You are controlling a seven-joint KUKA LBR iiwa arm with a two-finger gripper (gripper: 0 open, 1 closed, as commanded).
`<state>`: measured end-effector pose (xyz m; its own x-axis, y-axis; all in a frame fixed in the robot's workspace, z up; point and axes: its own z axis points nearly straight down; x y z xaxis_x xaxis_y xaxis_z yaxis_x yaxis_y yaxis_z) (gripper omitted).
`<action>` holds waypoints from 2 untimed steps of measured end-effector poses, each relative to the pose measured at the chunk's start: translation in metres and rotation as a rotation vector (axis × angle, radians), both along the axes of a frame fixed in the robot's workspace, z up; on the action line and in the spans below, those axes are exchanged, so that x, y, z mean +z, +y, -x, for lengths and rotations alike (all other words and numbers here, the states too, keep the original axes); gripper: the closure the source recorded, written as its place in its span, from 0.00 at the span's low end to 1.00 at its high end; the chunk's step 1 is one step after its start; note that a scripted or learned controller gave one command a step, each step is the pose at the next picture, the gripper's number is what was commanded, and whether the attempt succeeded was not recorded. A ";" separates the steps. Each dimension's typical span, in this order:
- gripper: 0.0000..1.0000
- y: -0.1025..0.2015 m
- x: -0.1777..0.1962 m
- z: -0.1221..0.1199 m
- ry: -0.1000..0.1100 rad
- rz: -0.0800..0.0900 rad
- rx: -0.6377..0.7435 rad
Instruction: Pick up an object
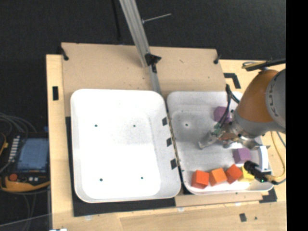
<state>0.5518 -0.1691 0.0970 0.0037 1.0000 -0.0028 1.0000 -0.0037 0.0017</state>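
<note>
The right bin (192,109) holds several small blocks. Three orange blocks lie along its near wall: one (200,178), a second (217,176) and a third (234,172), with a yellow piece (248,175) beside the third. A purple block (221,113) lies near the bin's far right, partly behind the arm. Another purple block (242,154) sits just under the wrist. My gripper (208,141) reaches in from the right and hangs low over the bare middle of the right bin, left of both purple blocks. I see nothing held in it.
The left bin (77,143) stands beside the right one. A slanted metal rail (137,30) runs from the top down to the gap between the bins. The arm's orange band (257,102) covers the right bin's right side. A blue-screened device (31,155) lies off the bench at left.
</note>
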 end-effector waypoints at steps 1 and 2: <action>1.00 -0.001 0.013 -0.001 -0.005 -0.001 -0.007; 1.00 -0.006 0.077 0.000 -0.006 0.000 -0.002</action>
<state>0.5520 -0.1751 0.1737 0.0058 1.0000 -0.0027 1.0000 -0.0058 0.0077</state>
